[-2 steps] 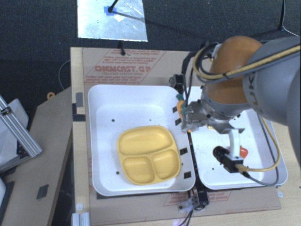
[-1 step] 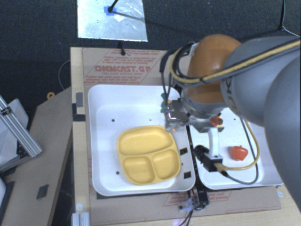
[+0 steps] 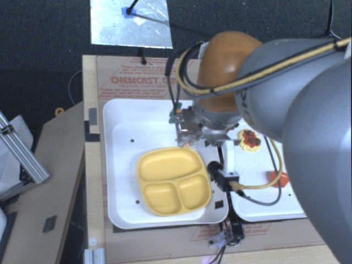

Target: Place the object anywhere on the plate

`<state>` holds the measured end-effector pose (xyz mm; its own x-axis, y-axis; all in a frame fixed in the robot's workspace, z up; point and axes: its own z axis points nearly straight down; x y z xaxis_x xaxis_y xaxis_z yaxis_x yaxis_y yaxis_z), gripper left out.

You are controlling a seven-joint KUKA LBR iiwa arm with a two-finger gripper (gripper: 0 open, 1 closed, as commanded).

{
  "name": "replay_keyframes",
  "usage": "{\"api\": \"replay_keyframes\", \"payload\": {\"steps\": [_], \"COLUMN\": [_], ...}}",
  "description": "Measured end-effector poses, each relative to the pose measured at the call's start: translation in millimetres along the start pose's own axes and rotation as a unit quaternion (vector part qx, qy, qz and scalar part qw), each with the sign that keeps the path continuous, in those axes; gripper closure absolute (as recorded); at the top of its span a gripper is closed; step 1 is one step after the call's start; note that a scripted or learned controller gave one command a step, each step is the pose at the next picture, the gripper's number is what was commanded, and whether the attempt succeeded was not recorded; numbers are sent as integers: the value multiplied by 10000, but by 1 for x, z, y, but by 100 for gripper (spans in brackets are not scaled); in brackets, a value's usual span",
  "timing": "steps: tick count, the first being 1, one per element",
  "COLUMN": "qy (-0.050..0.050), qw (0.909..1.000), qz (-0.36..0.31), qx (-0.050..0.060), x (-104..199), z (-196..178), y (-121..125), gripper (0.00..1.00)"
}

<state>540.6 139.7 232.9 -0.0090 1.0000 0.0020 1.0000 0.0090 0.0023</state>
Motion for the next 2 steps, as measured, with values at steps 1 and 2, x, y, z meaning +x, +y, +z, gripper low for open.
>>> {"api": "replay_keyframes", "payload": {"steps": [1,2], "qy": [-11,-9], "qw": [10000,10000], "qz": [39,35], "qx": [18,10], "x": [-9,-9], "z": [14,13], "y": [-14,-13], "gripper": [100,0]}}
